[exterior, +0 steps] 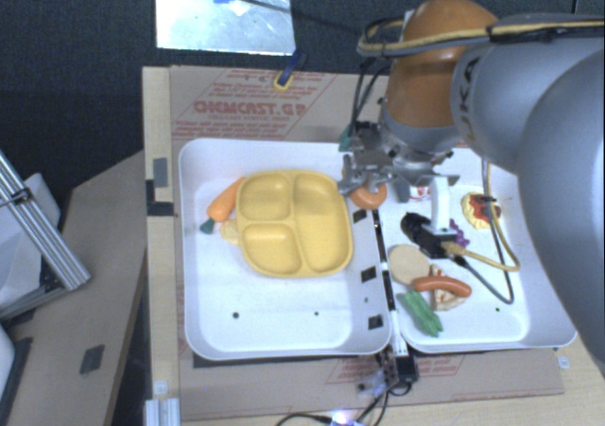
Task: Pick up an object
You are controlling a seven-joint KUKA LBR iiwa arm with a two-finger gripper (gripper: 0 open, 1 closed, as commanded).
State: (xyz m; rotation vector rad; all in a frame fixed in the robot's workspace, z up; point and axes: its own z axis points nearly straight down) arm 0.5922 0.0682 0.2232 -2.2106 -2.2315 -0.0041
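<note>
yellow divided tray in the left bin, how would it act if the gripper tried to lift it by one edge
The yellow divided tray looks moulded and stiff, so it would probably tilt as one piece. It looks thin and shallow, so likely light. Its smooth rim may slip from a pinch, and the carrot at its left edge could get nudged.

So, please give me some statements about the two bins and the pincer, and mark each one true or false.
1. The yellow divided tray lies in the left bin. True.
2. The toy carrot lies in the right bin. False: it lies in the left bin, against the tray's left edge.
3. The pincer is above the divider between the bins, close to an orange round piece. True.
4. The hot dog lies inside the yellow tray. False: it lies in the right bin, beside the green pea pod.
5. The tray's compartments hold several toys. False: nothing shows in them.
</note>
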